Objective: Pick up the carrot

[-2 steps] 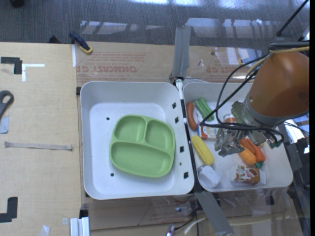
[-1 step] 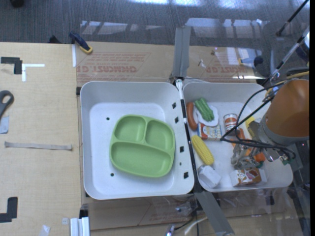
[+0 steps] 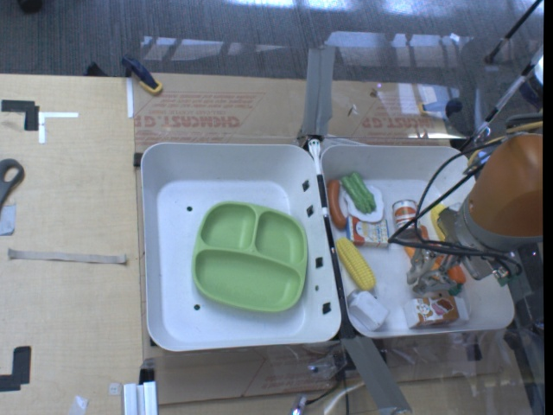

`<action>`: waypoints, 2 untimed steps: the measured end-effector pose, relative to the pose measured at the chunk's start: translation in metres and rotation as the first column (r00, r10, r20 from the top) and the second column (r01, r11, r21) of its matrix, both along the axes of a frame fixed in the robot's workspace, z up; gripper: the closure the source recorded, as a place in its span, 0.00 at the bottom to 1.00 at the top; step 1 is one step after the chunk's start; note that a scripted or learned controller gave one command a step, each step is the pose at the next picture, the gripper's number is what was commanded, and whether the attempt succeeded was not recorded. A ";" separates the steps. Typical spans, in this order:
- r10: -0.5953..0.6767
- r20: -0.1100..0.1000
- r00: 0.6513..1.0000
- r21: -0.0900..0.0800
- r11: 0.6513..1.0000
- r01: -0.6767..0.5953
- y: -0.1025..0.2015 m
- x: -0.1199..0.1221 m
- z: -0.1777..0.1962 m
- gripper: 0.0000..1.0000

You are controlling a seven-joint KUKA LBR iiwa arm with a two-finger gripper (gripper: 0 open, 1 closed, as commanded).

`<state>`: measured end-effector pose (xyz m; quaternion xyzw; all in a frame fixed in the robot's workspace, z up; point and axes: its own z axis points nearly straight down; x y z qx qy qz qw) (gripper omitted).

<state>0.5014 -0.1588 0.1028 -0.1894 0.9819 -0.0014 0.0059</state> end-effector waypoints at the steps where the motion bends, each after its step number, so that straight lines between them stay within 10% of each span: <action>1: 0.002 0.017 1.000 -0.001 1.000 -0.001 0.001 0.005 0.004 0.00; 2: -0.219 0.025 0.975 0.005 0.976 0.219 -0.030 -0.002 -0.002 0.00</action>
